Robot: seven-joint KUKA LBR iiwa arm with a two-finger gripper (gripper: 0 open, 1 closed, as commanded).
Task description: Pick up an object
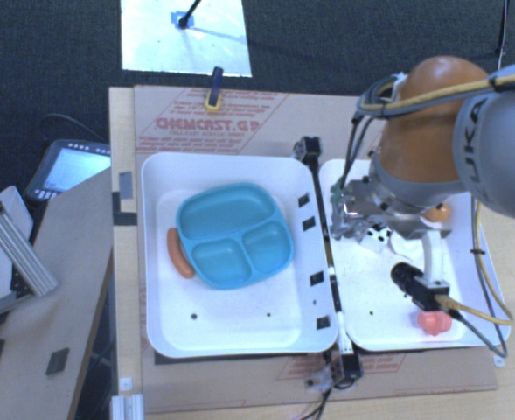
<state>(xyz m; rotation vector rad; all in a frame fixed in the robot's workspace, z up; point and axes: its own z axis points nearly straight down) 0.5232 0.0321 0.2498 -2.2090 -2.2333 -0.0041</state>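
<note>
My gripper [351,223] hangs low over the left part of the right bin [371,322], under the grey wrist and its orange band. A small pink object [434,323] lies near that bin's front right corner, apart from the gripper. An orange object [444,210] peeks out from behind the wrist at the bin's right side. In the left bin [240,331] a blue divided plate [234,234] lies flat, and an orange sausage [179,252] rests against its left edge. What sits directly beneath the gripper is hidden.
A black cylindrical part with a yellow cable [417,286] hangs off the arm above the right bin's front. The black-clipped divider [320,234] separates the two bins. A tablet [65,171] and a metal rail [12,243] lie to the left of the bench.
</note>
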